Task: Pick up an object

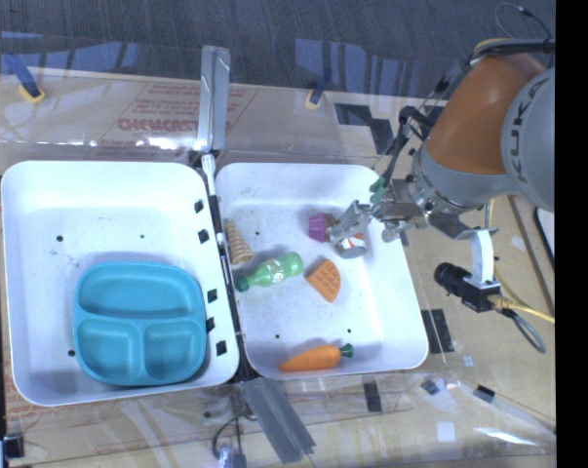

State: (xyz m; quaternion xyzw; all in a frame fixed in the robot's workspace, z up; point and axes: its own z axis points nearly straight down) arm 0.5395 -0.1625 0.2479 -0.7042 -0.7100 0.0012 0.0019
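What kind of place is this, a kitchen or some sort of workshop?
Probably a robotics lab, not a kitchen: a grey and orange arm reaches over two white bins of toy food, like a plastic carrot.

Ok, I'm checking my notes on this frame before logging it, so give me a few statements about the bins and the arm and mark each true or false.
1. The blue divided tray lies in the left bin. True.
2. The carrot lies near the front edge of the right bin. True.
3. The green bottle lies on the blue divided tray. False: it lies in the right bin, beside the cone-shaped piece.
4. The gripper is over the left bin. False: it is over the right bin, next to the purple item.
5. The orange waffle piece lies between the green bottle and the right bin's right wall. True.
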